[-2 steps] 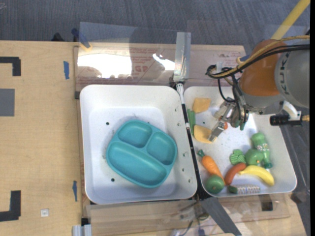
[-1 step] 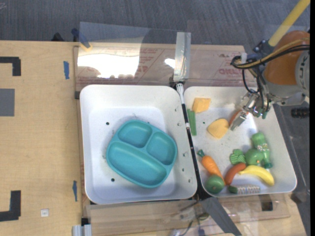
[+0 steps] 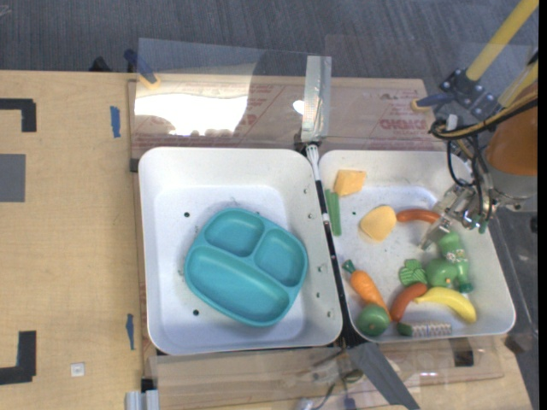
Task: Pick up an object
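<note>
Toy food is heaped in the right bin (image 3: pixel 504 301), right of the teal tray (image 3: pixel 246 266), so the end effector (image 3: pixel 446 219) is hung low over the red piece (image 3: pixel 416 216) and green toy (image 3: pixel 446 263); its grip state cannot be told.

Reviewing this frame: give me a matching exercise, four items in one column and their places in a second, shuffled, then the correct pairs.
Items:
1. teal divided plate
2. toy banana
3. toy carrot
4. gripper

Places:
A. right bin, front right
B. above the right bin's right side
C. left bin
D. right bin, near the divider between bins

Pairs: 1-C, 2-A, 3-D, 4-B
</note>
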You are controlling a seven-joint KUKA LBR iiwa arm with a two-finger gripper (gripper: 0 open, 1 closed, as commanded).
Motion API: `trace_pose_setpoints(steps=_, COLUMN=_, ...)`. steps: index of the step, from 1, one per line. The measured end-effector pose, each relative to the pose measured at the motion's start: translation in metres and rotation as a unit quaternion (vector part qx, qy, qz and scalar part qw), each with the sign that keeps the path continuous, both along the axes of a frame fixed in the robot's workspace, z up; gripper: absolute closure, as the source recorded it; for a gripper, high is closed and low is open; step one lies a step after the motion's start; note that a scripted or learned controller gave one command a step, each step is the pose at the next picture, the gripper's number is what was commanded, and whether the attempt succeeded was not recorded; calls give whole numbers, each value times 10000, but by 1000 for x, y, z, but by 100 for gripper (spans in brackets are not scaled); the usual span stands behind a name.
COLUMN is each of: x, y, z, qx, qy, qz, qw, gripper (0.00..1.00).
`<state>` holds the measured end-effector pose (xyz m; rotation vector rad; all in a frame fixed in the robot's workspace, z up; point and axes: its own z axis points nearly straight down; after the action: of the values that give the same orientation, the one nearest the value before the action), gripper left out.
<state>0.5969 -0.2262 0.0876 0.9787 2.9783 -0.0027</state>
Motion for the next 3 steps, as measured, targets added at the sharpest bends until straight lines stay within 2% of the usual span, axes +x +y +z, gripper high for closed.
trace_pose_setpoints(steps=1, x=-26, y=3, z=0, qx=2, qy=-7, qz=137, qw=9999, gripper=0)
trace_pose_setpoints(steps=2, x=-22, y=2, z=14, qx=-31, qy=-74, qz=149, qw=9999, gripper=100)
trace_pose_setpoints(steps=3, x=-55, y=87, z=96, qx=15, qy=-41, qz=251, qw=9997, gripper=100)
